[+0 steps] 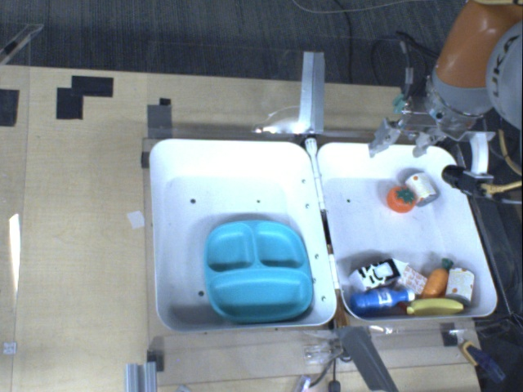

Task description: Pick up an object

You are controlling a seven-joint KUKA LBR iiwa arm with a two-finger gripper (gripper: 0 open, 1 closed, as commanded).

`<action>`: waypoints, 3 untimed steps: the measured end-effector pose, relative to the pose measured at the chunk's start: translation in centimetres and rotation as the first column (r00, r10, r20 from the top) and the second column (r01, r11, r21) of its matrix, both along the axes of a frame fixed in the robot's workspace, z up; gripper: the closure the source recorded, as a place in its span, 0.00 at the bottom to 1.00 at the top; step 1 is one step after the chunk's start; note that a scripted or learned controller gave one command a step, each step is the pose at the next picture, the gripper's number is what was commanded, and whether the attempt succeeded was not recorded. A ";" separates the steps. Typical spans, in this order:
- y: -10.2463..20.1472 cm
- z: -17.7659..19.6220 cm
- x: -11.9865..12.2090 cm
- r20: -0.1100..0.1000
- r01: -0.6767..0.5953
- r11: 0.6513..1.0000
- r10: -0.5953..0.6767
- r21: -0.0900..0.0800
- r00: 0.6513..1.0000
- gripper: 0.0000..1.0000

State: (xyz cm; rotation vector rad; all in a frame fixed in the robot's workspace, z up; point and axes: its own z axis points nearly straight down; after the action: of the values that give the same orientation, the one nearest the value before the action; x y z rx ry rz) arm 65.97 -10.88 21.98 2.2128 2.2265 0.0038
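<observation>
Two white bins on a pale wooden bench.
My gripper (404,141) hangs spread, empty, at the right bin's (359,219) far edge; the orange round toy (400,199) lies just nearward.

From my remote station I read every position against the blue divided tray (258,270), which lies in the left bin (176,219) toward its near edge. To the tray's right, past the divider, is the right bin (359,219). The gripper (404,140) hangs over that bin's far rim, up and right of the tray, its two fingers spread with nothing between them. Below the gripper sit an orange toy (400,199) and a white cylinder (422,187), touching. Level with the tray's near edge are a blue bottle (380,300), a yellow banana (435,306) and a carrot (436,281).
</observation>
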 end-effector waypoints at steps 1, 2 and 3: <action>-7.5 -11.8 -1.4 0.005 -0.106 0.994 0.106 -0.003 0.994 0.00; -9.7 -13.1 -3.7 0.005 -0.189 0.982 0.189 -0.004 0.982 0.00; -9.5 -11.8 -3.4 0.014 -0.191 0.982 0.191 -0.007 0.981 1.00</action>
State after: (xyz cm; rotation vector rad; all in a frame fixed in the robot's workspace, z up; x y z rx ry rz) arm 62.53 -20.42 10.17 1.9800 2.4180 0.0137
